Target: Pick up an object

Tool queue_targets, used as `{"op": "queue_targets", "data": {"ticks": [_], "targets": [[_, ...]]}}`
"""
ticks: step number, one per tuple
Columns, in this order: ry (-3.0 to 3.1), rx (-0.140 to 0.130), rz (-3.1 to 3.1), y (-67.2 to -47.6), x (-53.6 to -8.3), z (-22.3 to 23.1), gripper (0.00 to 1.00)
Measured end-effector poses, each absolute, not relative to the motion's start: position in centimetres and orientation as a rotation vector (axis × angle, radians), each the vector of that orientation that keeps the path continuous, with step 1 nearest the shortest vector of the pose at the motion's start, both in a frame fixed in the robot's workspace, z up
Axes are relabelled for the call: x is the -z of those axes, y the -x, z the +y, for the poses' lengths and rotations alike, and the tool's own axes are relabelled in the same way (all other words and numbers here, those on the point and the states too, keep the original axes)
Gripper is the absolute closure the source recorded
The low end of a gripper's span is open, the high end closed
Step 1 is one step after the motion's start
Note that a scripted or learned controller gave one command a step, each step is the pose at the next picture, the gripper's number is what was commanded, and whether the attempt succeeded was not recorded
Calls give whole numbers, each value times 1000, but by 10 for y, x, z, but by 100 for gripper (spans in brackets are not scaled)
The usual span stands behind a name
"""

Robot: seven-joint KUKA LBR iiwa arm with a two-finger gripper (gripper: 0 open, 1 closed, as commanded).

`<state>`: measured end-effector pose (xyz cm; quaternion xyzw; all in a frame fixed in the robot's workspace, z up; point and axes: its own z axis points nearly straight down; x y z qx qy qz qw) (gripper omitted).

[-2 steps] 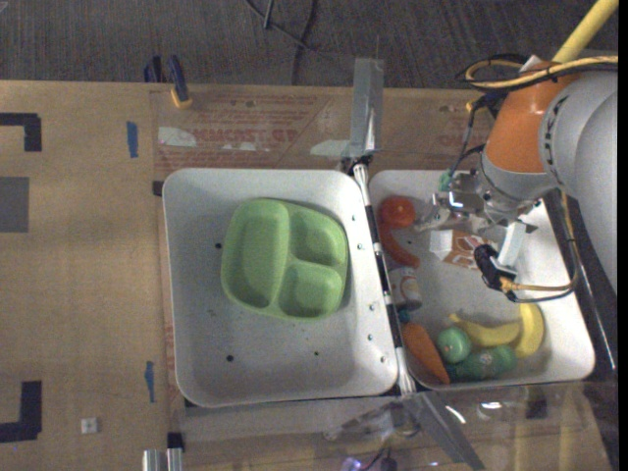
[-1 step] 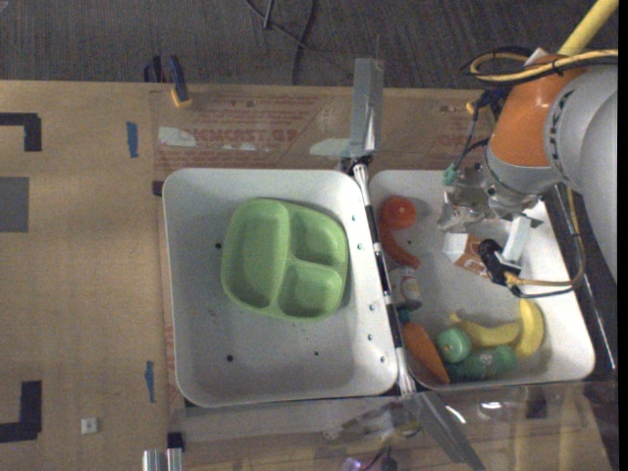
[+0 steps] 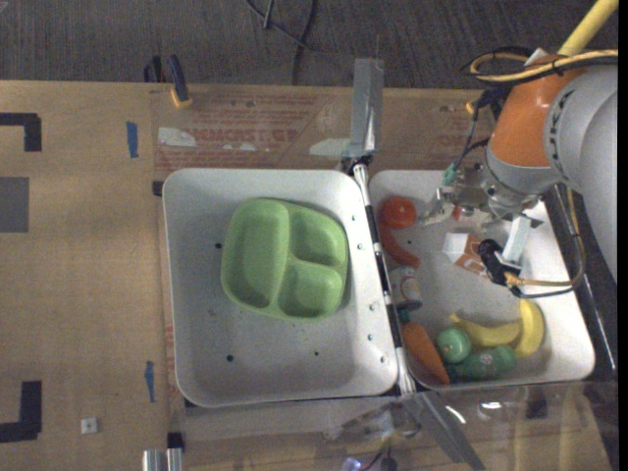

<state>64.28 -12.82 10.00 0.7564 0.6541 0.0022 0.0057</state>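
step: we judge approach, nothing lifted | gripper (image 3: 469, 226) low in right bin (image 3: 574, 346), finger state: we cannot tell | target: banana (image 3: 505, 330) near front wall | next: we centre over it, descend

The tan plywood worktop (image 3: 88, 292) carries two shallow white plastic bins side by side, the left bin (image 3: 191, 351) touching the right bin (image 3: 569, 356), plus blue tape strips (image 3: 131, 138).

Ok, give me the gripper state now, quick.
gripper: over the right bin, open or closed cannot be told from this view; nothing visibly held.
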Motion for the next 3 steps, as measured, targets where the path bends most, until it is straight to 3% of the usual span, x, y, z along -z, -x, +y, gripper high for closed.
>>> {"op": "queue_targets", "data": {"ticks": [1, 2, 3], "targets": [[-2311, -5, 2120, -599, -88, -151, 0], [-2309, -5, 2113, -600, -100, -153, 100], [-2309, -5, 2114, -599, -100, -153, 0]]}}
